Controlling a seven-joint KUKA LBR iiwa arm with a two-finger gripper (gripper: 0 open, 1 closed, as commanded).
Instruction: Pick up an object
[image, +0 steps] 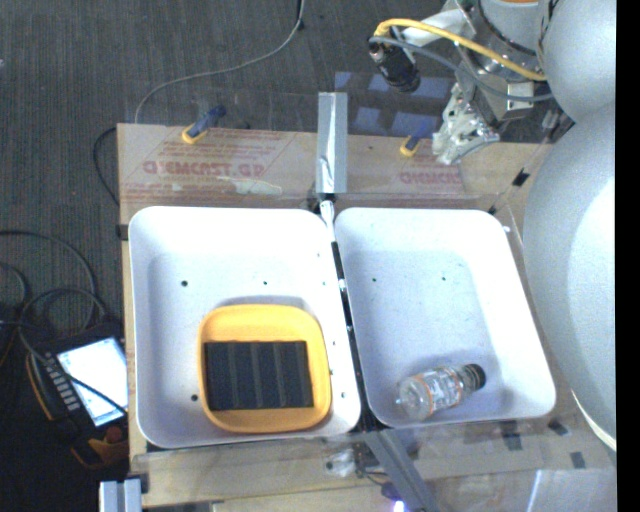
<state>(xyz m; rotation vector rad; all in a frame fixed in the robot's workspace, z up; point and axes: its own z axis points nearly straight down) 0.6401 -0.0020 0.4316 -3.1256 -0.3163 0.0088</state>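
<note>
A clear plastic bottle with a dark cap (438, 388) lies on its side near the front of the right bin (400, 250). A yellow container with a dark slatted top (264, 368) rests at the front of the left bin (170, 250). My gripper (457, 133) hangs high above the bench, beyond the back rim of the right bin, far from both objects. I see nothing between its fingers.
A cardboard sheet (230, 165) lies behind the bins with two clamps on it. A metal post (331, 140) stands between the bins at the back. The arm's grey body (585, 250) looms along the right side. Cables and a handheld device (85, 380) lie on the floor at left.
</note>
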